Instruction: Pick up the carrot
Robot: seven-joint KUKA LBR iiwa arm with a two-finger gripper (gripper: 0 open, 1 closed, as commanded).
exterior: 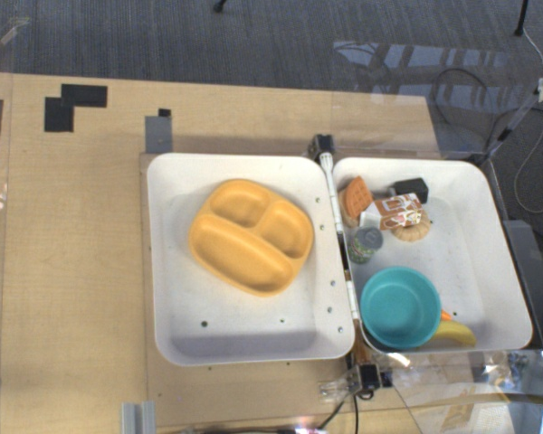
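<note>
Presently judged at the opening step, with no grasp made on the carrot (pixel 446 316). Camera view: taken as the carrot on colour alone, an orange tip at the right bin's (pixel 489 206) near edge, wedged between the teal bowl (pixel 398 307) and a yellow piece (pixel 459 334), touching both and mostly hidden by the bowl's rim. Cannot tell the gripper's state, open or closed. Next move judged to call for a descent from the right side of the bowl, with fingers set across the exposed tip, or else for shifting the bowl first. Risk noted of catching the yellow piece or the bowl rim instead. Little open room at that near edge, with the bin wall close beyond. Found along the right bin's far edge and left wall: an orange-brown flat item (pixel 354 201), a dark block (pixel 409 189), a patterned packet (pixel 403 215) and a small can (pixel 365 242), all well apart from the carrot. Bare floor seen along the right bin's right side. Recorded in the left bin (pixel 176 242): a yellow divided plate (pixel 251 236), clear of the work.
</note>
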